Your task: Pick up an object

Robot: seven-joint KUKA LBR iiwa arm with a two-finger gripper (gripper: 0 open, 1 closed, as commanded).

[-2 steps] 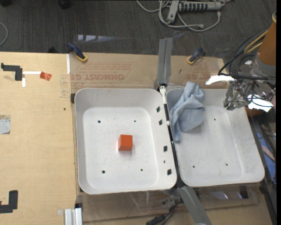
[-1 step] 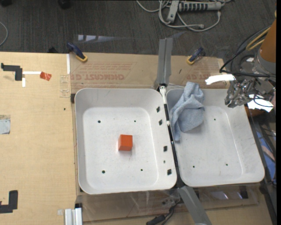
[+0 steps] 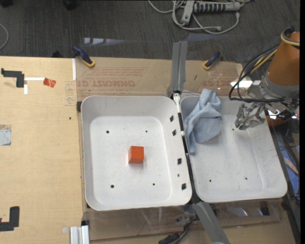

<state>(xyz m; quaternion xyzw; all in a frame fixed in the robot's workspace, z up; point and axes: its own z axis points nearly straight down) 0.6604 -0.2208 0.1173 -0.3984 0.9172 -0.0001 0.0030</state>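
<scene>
An orange-red block (image 3: 136, 155) lies near the middle of the left white bin (image 3: 95, 190). A crumpled light-blue cloth (image 3: 205, 119) is heaped against the left wall of the right white bin (image 3: 267, 186), at its far end. My gripper (image 3: 248, 119) hangs over the far right part of the right bin, to the right of the cloth and apart from it. Nothing shows between its fingers. The arm with its orange band (image 3: 288, 59) comes in from the upper right.
A tan board (image 3: 38, 157) flanks the left bin. Cardboard (image 3: 128, 78) lies behind both bins, held by blue-and-yellow clamps (image 3: 83, 55). Cables (image 3: 205, 14) run over the dark floor at the top. A metal bar (image 3: 178, 62) stands between the bins.
</scene>
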